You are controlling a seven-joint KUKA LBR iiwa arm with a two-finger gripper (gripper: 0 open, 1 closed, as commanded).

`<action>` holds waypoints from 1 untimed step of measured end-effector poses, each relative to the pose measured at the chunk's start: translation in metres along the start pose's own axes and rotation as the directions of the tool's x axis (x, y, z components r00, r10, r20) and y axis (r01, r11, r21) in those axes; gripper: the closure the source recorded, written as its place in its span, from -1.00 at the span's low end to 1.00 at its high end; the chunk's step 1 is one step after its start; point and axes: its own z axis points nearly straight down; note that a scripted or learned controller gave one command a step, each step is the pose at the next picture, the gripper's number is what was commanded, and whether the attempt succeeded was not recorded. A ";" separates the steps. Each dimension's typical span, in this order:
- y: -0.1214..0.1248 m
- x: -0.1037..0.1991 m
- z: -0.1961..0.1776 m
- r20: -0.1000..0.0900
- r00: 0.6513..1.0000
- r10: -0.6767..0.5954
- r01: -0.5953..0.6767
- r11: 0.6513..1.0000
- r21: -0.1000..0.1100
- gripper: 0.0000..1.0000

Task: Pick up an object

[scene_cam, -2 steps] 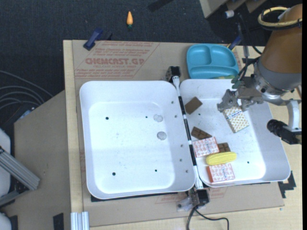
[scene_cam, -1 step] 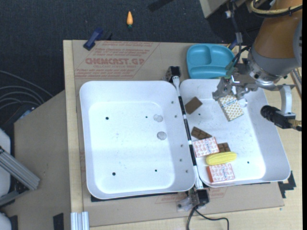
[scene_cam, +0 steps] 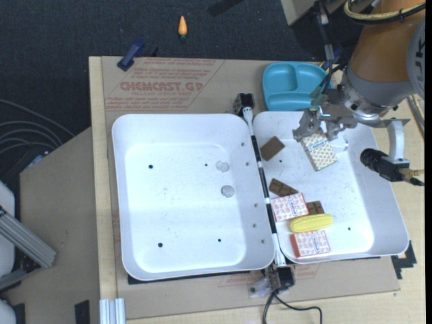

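My gripper [scene_cam: 318,125] hangs over the far part of the right bin [scene_cam: 378,214], under the grey wrist and orange band. Directly below it lies a small box with a chequered pattern [scene_cam: 319,152], tilted, its far end tucked under the gripper. Other things in this bin: a brown square [scene_cam: 272,148], a second brown piece [scene_cam: 282,187], a red-and-white packet [scene_cam: 289,208], a yellow corn-like toy [scene_cam: 311,223] and another red-and-white packet [scene_cam: 310,244] near the front edge.
The left bin [scene_cam: 135,201] holds two small round discs [scene_cam: 223,167] [scene_cam: 227,192]. A blue divided tray [scene_cam: 291,85] stands behind the right bin. A black cylinder [scene_cam: 379,162] juts in over that bin's right rim. Cardboard lies under both bins.
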 end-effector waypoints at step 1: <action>-0.047 0.027 -0.006 -0.001 1.000 0.000 0.000 1.000 0.004 1.00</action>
